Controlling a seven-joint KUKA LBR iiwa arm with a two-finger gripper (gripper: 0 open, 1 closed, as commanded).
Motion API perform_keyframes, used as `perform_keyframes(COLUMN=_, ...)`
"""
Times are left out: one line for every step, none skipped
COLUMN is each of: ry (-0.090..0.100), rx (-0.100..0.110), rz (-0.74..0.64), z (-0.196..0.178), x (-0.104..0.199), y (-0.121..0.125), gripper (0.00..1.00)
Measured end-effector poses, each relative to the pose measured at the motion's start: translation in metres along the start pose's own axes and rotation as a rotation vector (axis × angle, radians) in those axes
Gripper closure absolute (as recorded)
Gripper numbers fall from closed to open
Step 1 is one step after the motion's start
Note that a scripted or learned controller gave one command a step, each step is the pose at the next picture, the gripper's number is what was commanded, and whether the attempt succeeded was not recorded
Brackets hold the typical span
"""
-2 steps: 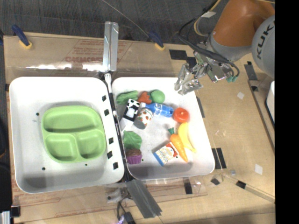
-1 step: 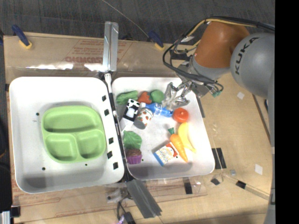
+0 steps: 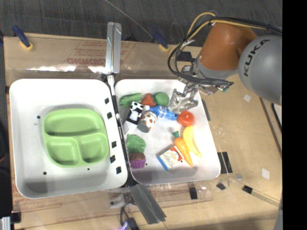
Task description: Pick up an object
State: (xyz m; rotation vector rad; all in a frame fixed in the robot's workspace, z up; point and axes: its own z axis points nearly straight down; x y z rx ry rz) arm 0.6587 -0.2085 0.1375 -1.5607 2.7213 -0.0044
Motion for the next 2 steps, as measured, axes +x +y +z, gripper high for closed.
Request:
perform_keyframes(ry=-0.001, rx=0.001, rz=-0.375, z=0.001, x=0.0, y=0.0, gripper=1.0)
perform_keyframes(ry=-0.002, rx=0.003, rz=-0.788, z=0.013, x=-0.002, y=0.0, gripper=1.0)
